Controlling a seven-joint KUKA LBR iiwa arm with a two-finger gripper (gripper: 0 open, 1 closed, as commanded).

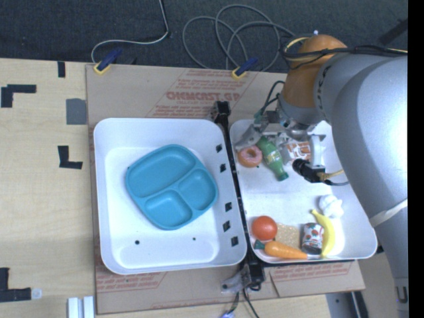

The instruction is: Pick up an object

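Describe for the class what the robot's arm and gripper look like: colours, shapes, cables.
The arm is a thick, rounded, smooth grey tube with an orange band above the wrist. Thin black cables loop around the wrist. The gripper is a small cluster of metal and dark parts, far narrower than the arm.

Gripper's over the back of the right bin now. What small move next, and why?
Probably lower straight down a little. The gripper hangs over the green bottle beside the donut in the right bin, and nothing appears held yet; whether it is centred on the bottle is unclear.
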